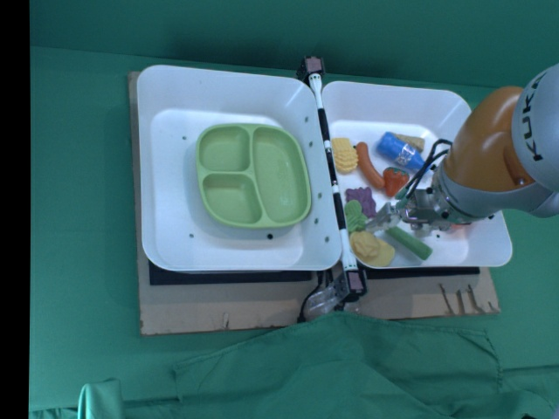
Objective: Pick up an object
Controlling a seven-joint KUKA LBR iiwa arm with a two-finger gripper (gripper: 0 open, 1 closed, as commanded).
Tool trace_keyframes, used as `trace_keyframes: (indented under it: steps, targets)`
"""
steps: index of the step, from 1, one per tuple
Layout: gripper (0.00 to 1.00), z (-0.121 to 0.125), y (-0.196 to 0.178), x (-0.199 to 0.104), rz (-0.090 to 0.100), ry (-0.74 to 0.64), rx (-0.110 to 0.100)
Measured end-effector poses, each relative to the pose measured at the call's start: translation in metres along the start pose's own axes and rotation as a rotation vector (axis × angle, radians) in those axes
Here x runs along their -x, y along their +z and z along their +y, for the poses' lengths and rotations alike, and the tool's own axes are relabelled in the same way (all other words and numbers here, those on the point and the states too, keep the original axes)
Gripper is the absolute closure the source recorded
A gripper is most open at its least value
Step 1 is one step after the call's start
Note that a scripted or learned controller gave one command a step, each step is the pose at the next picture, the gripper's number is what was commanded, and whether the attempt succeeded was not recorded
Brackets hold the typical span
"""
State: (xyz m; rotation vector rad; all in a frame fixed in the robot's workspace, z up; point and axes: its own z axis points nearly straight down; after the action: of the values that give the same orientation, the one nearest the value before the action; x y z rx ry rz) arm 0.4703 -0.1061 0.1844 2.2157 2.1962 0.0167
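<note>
The right bin [454, 112] holds several toy foods. A yellow corn piece [345, 155], a red sausage [369, 166], a blue can [400, 150] and a small red-orange fruit [396, 180] lie in its upper middle. Purple grapes [360, 201], a green leafy piece [355, 218], a yellow lumpy piece [373, 249] and a green stick [409, 243] lie near its front left. My gripper [389, 220] is low in this bin, just right of the green leafy piece and above the green stick. The wrist hides what lies under it.
The left bin [166, 103] holds a light green three-compartment plate [253, 175]. A black-and-white bar [330, 164] runs between the bins. Cardboard [218, 317] and green cloth [349, 365] lie in front.
</note>
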Motion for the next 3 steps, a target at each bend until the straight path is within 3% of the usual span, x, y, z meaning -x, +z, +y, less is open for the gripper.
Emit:
trace_keyframes:
  steps: [1,2,3]
  targets:
    - [0.0,0.078,0.002,-0.011,0.003,-0.008,-0.008]
    - [0.0,0.063,0.001,0.033,0.007,-0.003,-0.005]
    - [0.0,0.094,0.001,0.01,0.002,-0.007,-0.01]
